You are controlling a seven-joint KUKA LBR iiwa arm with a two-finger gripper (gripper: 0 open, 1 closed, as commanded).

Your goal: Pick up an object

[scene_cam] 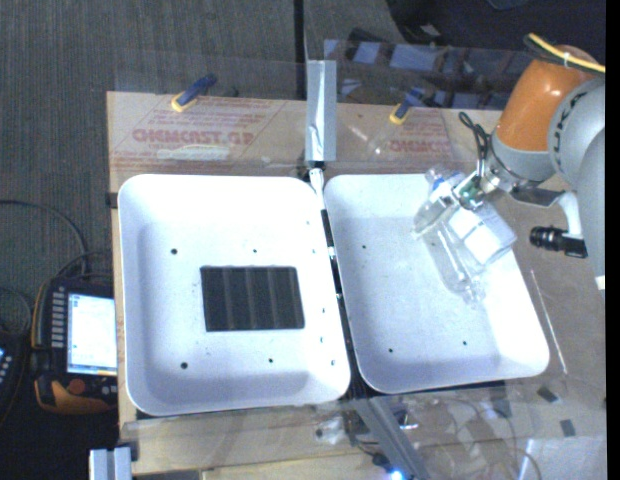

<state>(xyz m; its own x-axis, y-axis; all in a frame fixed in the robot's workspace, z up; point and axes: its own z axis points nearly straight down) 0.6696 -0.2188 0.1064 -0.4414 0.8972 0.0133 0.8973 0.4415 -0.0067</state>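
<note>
A dark grey rectangular slab with lengthwise ridges point(252, 298) lies flat in the middle of the left bin point(150, 218). My gripper point(447, 255) hangs over the upper right part of the right bin point(390, 308), well apart from the slab. Its pale, see-through fingers point(428, 214) point down and to the left and stand open, with nothing between them. The grey arm with its orange band point(538, 103) comes in from the upper right.
The two bins meet at a raised rim point(330, 268) in the middle. A cardboard sheet with clamps point(195, 90) lies behind them. A handheld controller point(75, 333) rests on the floor to the left.
</note>
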